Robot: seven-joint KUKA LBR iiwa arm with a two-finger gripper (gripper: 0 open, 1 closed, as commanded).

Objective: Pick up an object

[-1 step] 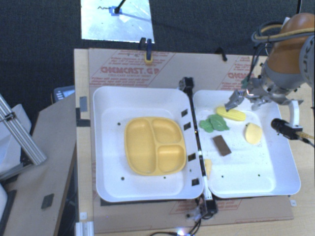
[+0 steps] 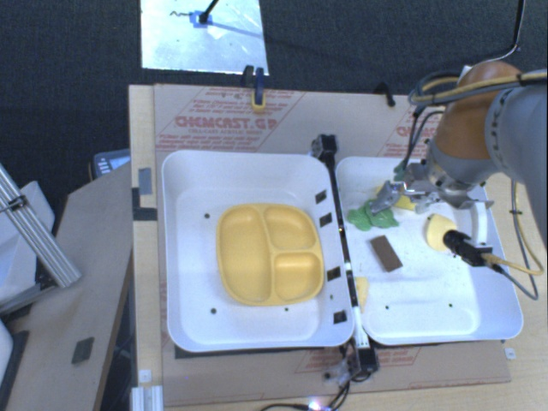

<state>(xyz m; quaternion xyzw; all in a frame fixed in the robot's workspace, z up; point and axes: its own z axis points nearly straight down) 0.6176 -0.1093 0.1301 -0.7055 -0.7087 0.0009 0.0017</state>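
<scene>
Hand [image 2: 392, 197] hangs over green object [image 2: 372, 217]; its grip state I cannot tell.

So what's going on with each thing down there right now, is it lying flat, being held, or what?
Yellow divided plate: lying flat in the left bin, right way up.
Green object: lying in the right bin, at the end effector's tip.
Brown block: lying flat, untouched.
Yellow round object: resting beside the arm, partly hidden.
Small yellow piece: against the right bin's left wall.
End effector: low over the green object; grip unclear.
</scene>
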